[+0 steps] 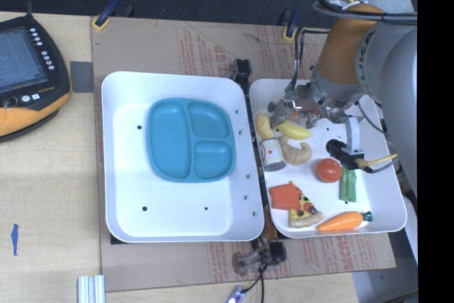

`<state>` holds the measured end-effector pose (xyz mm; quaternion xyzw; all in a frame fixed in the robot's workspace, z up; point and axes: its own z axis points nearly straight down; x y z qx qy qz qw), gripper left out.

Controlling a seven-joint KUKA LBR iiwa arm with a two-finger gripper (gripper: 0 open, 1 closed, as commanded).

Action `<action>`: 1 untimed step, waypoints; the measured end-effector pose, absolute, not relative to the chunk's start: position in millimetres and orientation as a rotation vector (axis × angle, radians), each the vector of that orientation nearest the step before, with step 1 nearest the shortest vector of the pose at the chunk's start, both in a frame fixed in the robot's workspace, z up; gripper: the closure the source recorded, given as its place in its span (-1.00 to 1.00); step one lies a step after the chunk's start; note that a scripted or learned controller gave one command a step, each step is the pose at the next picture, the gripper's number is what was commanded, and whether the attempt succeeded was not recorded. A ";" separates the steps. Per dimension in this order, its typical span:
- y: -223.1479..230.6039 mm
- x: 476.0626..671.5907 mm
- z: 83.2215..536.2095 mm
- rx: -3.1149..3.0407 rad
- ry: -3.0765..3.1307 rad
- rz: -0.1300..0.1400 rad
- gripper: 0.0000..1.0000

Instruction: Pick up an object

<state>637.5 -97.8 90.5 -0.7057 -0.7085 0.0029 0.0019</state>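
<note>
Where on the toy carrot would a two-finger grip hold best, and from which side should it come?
Grip the carrot across its thick orange middle, coming straight down from above. It lies flat and lengthwise near the right bin's front wall, tapering toward the pizza slice, so the fingers should probably close across its narrow width, not along it.
</note>
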 end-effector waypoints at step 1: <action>-98.6 638.3 101.8 -2.213 -2.225 0.010 1.00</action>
